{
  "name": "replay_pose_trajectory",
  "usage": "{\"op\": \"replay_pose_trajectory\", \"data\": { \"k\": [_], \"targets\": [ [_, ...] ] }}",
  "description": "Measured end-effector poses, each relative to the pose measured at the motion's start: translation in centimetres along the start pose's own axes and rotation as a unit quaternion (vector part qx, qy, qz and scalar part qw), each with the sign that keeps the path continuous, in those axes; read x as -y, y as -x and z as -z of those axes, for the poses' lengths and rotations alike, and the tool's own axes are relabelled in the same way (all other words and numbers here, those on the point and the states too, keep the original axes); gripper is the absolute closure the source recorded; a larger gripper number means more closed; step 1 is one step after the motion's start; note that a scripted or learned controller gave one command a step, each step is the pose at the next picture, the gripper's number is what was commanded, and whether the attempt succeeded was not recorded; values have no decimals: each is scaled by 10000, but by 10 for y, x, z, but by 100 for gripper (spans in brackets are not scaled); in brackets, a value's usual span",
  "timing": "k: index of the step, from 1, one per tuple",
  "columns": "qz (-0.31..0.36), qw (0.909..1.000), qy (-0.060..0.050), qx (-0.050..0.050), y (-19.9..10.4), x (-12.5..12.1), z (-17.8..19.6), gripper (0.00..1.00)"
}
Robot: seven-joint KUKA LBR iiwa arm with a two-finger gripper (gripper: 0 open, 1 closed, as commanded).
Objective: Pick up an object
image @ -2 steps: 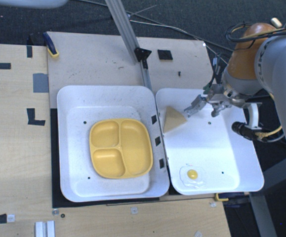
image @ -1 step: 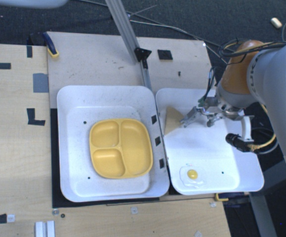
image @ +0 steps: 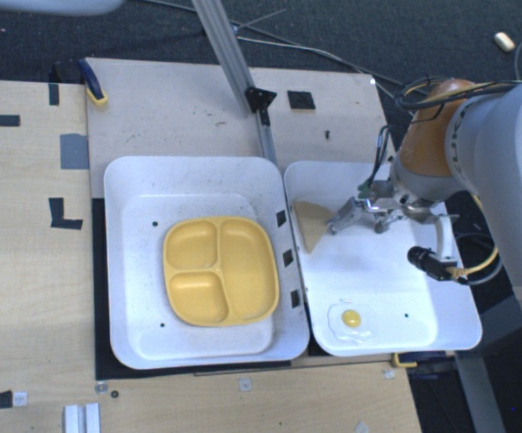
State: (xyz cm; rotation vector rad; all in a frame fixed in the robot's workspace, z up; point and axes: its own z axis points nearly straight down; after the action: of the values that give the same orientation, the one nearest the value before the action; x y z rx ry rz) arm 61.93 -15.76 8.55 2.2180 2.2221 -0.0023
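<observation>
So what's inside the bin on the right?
The right bin holds a toy fried egg near its front edge and a tan wedge-shaped piece at its left side. The gripper and arm cover part of its floor.

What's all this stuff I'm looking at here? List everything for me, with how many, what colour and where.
White bins: two, side by side on the bench; left bin, right bin.
Divided plate: one, yellow, three compartments, lying in the middle of the left bin.
Fried egg toy: one, white with a yellow yolk, near the front edge of the right bin.
Tan wedge-shaped piece: one, beige, at the left side of the right bin, just left of the claw.
Metal pole: one, grey, slanting down from the top to between the bins.
Robot arm: one, grey with an orange band, reaching in from the right.
Claw: one, metallic, low over the right bin, beside the tan piece.
</observation>
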Motion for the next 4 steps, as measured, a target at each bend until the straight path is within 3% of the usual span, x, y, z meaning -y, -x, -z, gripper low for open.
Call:
{"op": "replay_pose_trajectory", "data": {
  "k": [1, 3, 4],
  "targets": [
    [5, 10000, 26, 15, 1, -1, 12, 100],
    [0, 10000, 9, -9, 4, -3, 127, 100],
    [19, 10000, -2, -17, -51, -7, 138, 100]
  ]
}}
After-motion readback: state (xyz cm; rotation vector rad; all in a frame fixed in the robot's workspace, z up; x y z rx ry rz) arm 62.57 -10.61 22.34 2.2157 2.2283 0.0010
